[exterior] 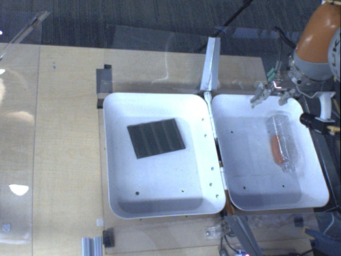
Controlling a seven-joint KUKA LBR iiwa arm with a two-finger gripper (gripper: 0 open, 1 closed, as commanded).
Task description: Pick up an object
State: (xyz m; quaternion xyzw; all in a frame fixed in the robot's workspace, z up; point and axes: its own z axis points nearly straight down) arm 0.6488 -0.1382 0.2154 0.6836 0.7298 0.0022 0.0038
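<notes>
I've got one fixed cam above the bench point(53, 143), looking down at a slant, far enough back to take in both white bins, left bin point(114, 159) and right bin point(314, 191), w/ dark floor past the far edge. Arm point(318, 36) enters from frame right, near the top corner.

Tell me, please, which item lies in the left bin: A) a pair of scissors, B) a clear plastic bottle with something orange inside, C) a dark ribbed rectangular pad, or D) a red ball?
C: the dark ribbed rectangular pad lies flat in the left bin, while the clear plastic bottle with an orange piece inside lies in the right bin.
</notes>
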